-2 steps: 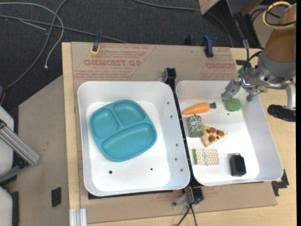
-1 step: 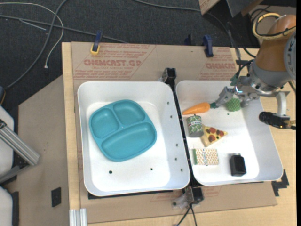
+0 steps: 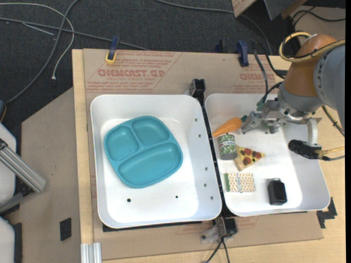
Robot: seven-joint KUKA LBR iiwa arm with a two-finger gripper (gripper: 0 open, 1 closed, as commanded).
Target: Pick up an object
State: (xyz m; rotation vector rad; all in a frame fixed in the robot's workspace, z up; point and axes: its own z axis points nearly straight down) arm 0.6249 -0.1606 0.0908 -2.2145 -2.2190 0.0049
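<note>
Where the right bin (image 3: 307, 199) meets the divider, a cluster of small objects lies along its left side: an orange carrot (image 3: 227, 126) at the far end, pointing toward the arm, then a small green can (image 3: 226, 145) just near of it, a pizza slice (image 3: 249, 156) to the can's right, and a flat green-and-white packet (image 3: 240, 183) nearer still. A black block (image 3: 277, 191) sits apart from them, toward the bin's near right corner. None of these objects is lifted; all rest on the bin floor.

The gripper (image 3: 259, 120) hangs low over the far part of the right bin, just right of the carrot's tip. Whether it touches the carrot, or is open or closed, cannot be told from this angle. The grey arm (image 3: 323, 81) with its orange band (image 3: 304, 64) reaches in from the right.

In the left bin (image 3: 104, 201) a blue divided plate (image 3: 143, 151) lies flat near the middle. Both bins rest on a cardboard sheet (image 3: 137, 70) held by blue clamps (image 3: 113, 47) at the far edge.
</note>
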